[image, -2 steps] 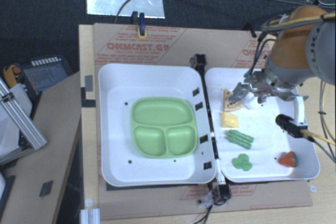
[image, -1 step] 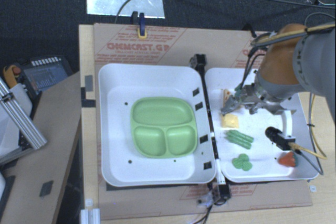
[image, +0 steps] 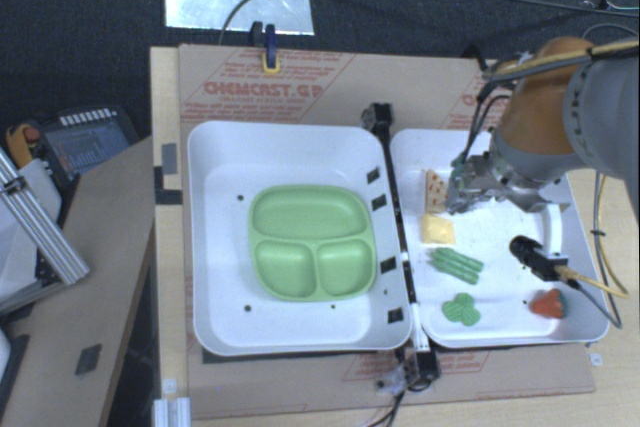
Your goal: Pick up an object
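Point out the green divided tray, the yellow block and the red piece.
green divided tray (image: 305, 242): camera view, the ridge where its three compartments meet.
yellow block (image: 437, 231): camera view, middle of its top face.
red piece (image: 546, 304): camera view, middle of its red body.

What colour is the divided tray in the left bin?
Pale green; the divided tray shows plainly in the camera view.

The arm (image: 585, 105) runs off the right edge of the frame, so its base is cut off. Its bulk covers the upper right corner of the right bin (image: 500, 320). The gripper (image: 462, 195) is too small and blurred to tell how its fingers stand. At the left edge, a metal rail (image: 35, 220) and a control pendant (image: 85, 143) are partly cropped.
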